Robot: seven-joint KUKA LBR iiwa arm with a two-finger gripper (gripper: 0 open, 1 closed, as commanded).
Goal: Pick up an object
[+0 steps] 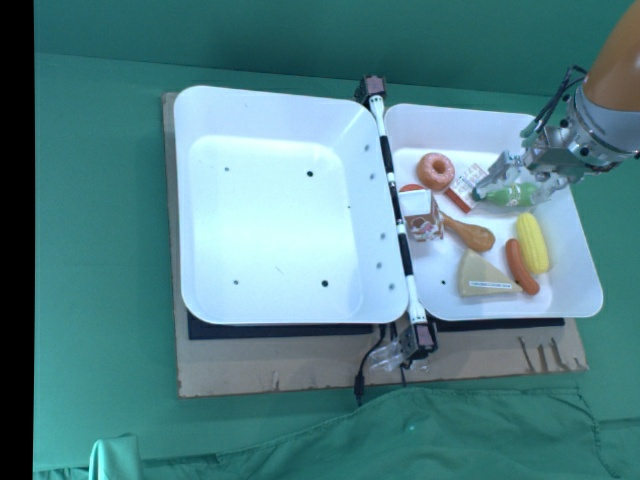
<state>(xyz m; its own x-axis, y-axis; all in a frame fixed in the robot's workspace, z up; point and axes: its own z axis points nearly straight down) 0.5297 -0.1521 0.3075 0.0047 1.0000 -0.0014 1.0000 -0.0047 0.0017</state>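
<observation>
My gripper (515, 173) hangs over the upper right part of the right bin (585, 303), below the orange band of the arm. A pale green bottle-like object (512, 195) lies directly under it and touches or nearly touches it; whether it is gripped I cannot tell. To its left are a pink-orange donut (436, 170) and a small red and white packet (465, 179). Further down in the same bin lie a brown drumstick (472, 233), a yellow corn cob (532, 243), a red sausage (521, 266) and a cheese wedge (485, 275).
A small clear box with red contents (423, 223) stands against the divider rail (392, 203) between the bins. The left bin (200, 108) sits beside it on a cardboard sheet (300, 368). Green cloth surrounds the bench.
</observation>
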